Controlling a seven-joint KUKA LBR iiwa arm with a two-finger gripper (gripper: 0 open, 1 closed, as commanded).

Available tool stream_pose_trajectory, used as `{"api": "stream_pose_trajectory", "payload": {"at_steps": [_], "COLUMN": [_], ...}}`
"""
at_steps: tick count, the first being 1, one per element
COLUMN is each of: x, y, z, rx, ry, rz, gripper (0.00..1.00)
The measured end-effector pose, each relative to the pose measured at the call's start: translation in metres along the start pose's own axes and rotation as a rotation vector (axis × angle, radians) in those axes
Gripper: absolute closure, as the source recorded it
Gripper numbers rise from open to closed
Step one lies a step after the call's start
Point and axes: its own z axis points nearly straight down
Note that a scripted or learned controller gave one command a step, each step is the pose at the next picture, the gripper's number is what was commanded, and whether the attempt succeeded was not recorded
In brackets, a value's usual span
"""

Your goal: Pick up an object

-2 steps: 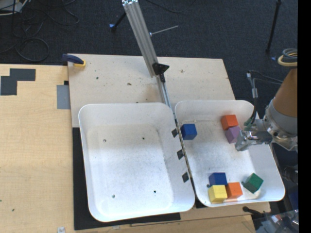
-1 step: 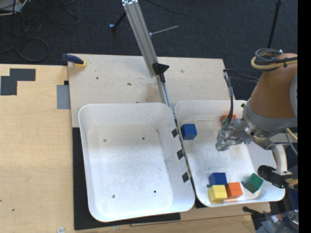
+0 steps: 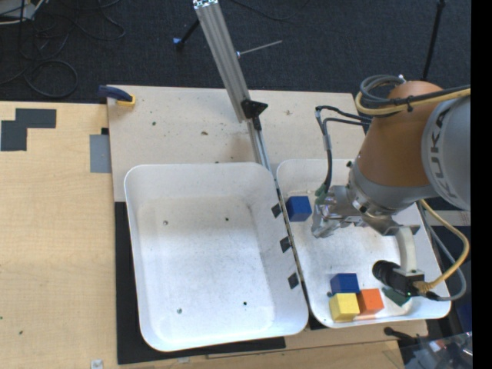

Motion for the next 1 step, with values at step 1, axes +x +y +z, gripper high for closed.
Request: {"api": "stream_pose_trajectory", "payload": {"at_steps": [1], "x": [0.0461], "y": [0.0199], "z": [0.0129], "rx": [-0.001], "ry": [-0.001], "rz": [0.001], "gripper": [1.0]}}
